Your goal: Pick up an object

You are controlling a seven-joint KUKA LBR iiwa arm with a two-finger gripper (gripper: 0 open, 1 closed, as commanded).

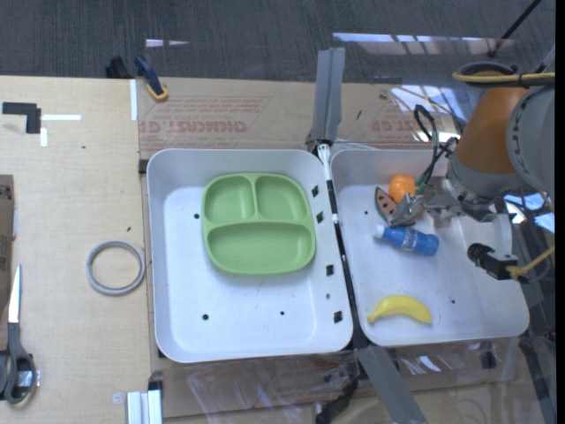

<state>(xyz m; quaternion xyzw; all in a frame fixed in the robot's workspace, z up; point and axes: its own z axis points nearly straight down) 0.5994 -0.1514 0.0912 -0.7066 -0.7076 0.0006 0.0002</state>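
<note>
The grey arm (530, 140), with its orange band, reaches in from three o'clock and bends down over the right bin (477, 321). Its gripper (413, 208) sits low at the bin's upper left part, just above a blue bottle (413, 240) that lies on its side with a white cap pointing toward nine o'clock. Whether the fingers are spread or closed cannot be told (dark metal parts blur together there), and nothing can be made out between them.

At about eleven o'clock from the bottle lie an orange ball-like fruit (403, 186) and a watermelon-slice toy (388, 203), the two touching or nearly so, close beside the gripper. A yellow banana (402, 309) lies apart from them at the bin's six o'clock side, curved ends up.

The left bin (177, 325) holds a green divided plate (259, 223) with three compartments, set toward twelve o'clock of the bin.

On the worktop (71, 201) at nine o'clock of the bins lies a grey ring of tape (116, 266), and scissors (16, 360) lie near the lower left edge. A sheet of brown cardboard (229, 117) lies under the bins at twelve o'clock; its red printed lettering appears upside down and is too faint to read with certainty.
</note>
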